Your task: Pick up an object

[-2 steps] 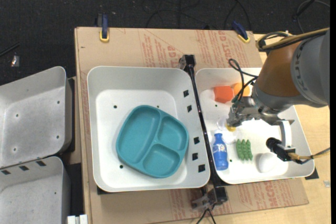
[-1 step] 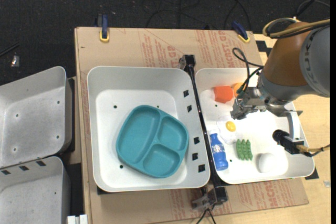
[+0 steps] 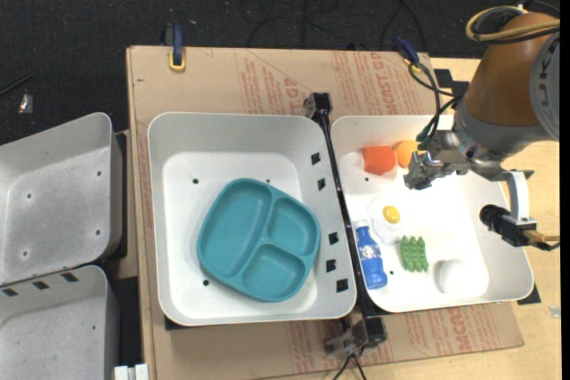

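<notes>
The gripper (image 3: 420,177) is seen in the upper part of the right bin (image 3: 512,285), at the right of the frame, pointing down and to the left. How far its fingers are parted cannot be told from this slanted view, since the dark tips merge into one blurred mass; nothing is seen between them. Just to the upper left of the tips, a small orange ball (image 3: 405,150) is found, and beside that, further left, a red-orange block (image 3: 379,158) lies near the bin's upper left corner. The gripper is close to the ball, but whether it is touched cannot be made out.

Below the gripper, toward the middle of the same bin, a fried-egg toy (image 3: 390,214) with a yellow centre is placed. Lower still, a blue bottle-like item (image 3: 370,255) lies along the bin's left wall, with a green ridged piece (image 3: 412,253) beside it on the right. A white rounded object (image 3: 448,273) is faintly seen near the lower right, hard to tell from the bin floor.

Behind the gripper, the grey arm with its orange band (image 3: 508,80) is carried in from the right edge.

In the left bin (image 3: 169,138), at the centre of the frame, a teal divided tray (image 3: 258,238) with three compartments is laid, slightly tilted.
</notes>
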